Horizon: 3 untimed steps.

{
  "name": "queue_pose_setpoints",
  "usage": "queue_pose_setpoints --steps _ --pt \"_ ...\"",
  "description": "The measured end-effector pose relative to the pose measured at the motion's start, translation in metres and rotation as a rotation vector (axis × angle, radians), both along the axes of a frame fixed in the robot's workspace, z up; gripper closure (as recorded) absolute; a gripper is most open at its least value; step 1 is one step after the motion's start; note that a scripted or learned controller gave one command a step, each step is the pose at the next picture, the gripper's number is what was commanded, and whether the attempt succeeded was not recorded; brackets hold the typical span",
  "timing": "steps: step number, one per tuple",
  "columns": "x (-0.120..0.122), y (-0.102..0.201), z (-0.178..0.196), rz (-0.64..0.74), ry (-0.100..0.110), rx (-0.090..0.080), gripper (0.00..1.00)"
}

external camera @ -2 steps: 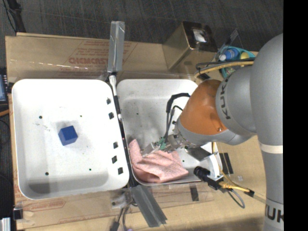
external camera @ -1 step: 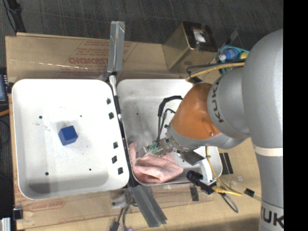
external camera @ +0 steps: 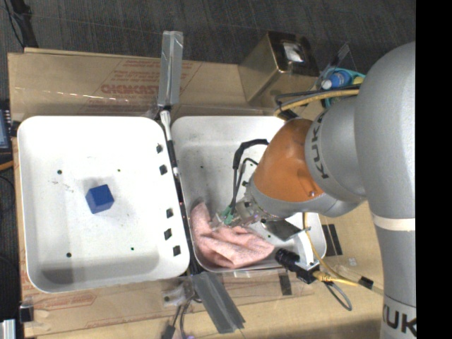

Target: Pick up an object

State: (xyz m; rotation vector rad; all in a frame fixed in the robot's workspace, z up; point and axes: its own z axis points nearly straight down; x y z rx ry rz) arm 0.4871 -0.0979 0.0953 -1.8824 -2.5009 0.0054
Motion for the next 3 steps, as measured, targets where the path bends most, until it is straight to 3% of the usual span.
queue_pose_setpoints --steps 1,2,3 --pt "0.0 -0.0008 0.0002 -0.001 0.0 -0.001 0.0" --pt "0.0005 -0.0007 0.0057 0.004 0.007 0.0 1.0" --pt "0.0005 -0.001 0.0058 0.003 0.006 -0.001 0.0"
